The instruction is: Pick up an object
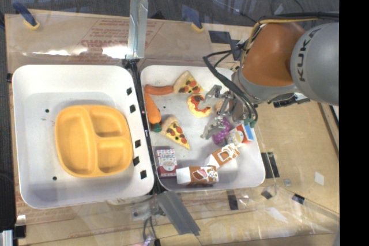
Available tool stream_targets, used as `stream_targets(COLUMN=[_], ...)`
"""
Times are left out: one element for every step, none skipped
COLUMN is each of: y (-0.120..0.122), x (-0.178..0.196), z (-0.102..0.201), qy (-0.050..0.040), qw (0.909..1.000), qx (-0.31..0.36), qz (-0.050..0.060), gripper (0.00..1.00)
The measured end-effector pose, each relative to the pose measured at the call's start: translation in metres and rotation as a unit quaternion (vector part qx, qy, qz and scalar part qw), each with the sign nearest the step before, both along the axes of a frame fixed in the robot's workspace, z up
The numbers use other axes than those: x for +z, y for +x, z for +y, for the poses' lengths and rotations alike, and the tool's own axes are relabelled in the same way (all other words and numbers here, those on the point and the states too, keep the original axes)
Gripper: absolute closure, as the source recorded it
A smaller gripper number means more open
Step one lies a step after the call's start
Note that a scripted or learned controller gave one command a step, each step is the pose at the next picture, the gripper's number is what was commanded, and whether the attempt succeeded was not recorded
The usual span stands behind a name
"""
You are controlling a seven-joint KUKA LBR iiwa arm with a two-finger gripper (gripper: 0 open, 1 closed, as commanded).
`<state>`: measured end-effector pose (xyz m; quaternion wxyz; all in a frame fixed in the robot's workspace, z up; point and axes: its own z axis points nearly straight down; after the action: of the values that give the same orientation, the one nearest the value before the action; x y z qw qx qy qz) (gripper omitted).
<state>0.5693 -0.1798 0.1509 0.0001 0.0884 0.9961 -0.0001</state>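
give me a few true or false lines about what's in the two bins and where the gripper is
1. The yellow divided tray lies in the left bin. True.
2. The carrot lies in the left bin. False: it lies in the right bin, near its left wall.
3. The gripper is over the right bin, by the purple grapes. True.
4. Only one pizza slice is there. False: one pizza slice lies near the top, another pizza slice lies lower.
5. The chocolate milk carton stands upright. False: it lies on its side.
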Motion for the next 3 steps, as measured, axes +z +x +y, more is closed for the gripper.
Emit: stream_targets(y=[0.064, 0.065, 0.08], x=[-0.04, -0.032, -0.058], z=[-0.002, -0.03, 0.03], qy=[0.0006, -0.0011, 0.001], qw=[0.9996, 0.9993, 1.0], qx=[0.029, 0.037, 0.002], qz=[0.001, -0.002, 0.0], gripper=[0.0, 0.0, 0.0])
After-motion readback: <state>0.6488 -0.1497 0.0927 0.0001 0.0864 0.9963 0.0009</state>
